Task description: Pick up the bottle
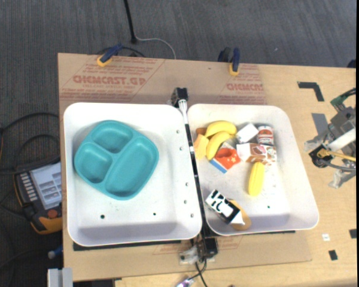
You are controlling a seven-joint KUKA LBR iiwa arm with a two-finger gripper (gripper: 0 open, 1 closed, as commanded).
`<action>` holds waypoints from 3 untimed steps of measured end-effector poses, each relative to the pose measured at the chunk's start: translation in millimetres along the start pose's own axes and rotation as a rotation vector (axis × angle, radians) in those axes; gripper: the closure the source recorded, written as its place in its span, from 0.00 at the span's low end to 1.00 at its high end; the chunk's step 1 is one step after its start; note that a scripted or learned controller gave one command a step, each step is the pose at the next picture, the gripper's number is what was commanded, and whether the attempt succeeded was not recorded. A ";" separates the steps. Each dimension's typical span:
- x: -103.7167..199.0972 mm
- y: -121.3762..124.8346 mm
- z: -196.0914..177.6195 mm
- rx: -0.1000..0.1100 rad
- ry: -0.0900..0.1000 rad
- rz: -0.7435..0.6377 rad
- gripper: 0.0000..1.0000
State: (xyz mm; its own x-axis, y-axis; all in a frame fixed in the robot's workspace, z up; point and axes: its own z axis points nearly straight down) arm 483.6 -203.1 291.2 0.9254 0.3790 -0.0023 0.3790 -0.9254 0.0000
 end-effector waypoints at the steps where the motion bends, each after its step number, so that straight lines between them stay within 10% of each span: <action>1: -0.1 -0.2 -9.1 0.002 -0.003 0.000 1.00; 2: 15.7 -40.5 116.1 0.004 -0.002 0.077 1.00; 3: 73.2 12.6 81.3 0.001 0.001 -0.141 1.00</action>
State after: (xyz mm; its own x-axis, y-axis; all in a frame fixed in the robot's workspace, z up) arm 555.9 -187.1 209.8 0.8628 0.5055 -0.0017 0.5055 -0.8628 -0.0010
